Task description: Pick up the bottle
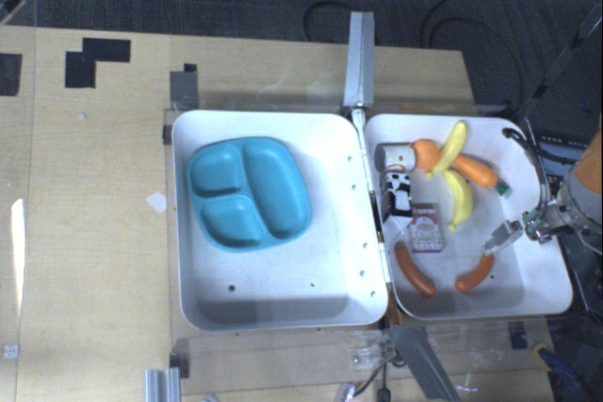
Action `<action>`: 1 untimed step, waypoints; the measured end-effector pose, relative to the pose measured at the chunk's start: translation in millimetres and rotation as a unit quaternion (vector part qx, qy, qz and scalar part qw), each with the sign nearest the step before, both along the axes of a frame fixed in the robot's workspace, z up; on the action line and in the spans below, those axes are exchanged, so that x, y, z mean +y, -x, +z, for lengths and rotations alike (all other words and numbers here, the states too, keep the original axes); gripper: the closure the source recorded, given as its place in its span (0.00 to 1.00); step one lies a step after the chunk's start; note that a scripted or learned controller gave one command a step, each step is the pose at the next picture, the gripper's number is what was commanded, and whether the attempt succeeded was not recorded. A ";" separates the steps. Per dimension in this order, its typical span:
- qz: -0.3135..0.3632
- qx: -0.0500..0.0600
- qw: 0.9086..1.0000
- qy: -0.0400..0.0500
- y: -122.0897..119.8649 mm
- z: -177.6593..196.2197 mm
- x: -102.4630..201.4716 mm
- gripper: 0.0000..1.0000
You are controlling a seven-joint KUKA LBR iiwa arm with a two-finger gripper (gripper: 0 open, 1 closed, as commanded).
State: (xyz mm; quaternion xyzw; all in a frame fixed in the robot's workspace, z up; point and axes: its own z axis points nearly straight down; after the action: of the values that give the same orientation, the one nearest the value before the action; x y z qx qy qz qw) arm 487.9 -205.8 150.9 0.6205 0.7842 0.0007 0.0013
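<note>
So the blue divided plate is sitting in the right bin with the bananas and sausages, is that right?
Not quite. The camera view shows the blue divided plate alone in the left bin. The bananas and sausages do lie in the right bin.

The scene is being lit brightly and evenly from above. Soft grey shadows are being thrown along the near inner walls of the two white bins. A white streak of glare is being shown on the wooden bench. Small things are being blurred slightly.
</note>
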 end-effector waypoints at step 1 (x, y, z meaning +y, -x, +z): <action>-0.006 0.000 1.000 0.000 -7.1 -42.9 0.5 0.00</action>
State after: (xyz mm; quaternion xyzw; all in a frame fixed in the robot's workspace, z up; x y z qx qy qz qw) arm 495.0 -205.4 108.0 0.6249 0.7807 0.0009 0.0015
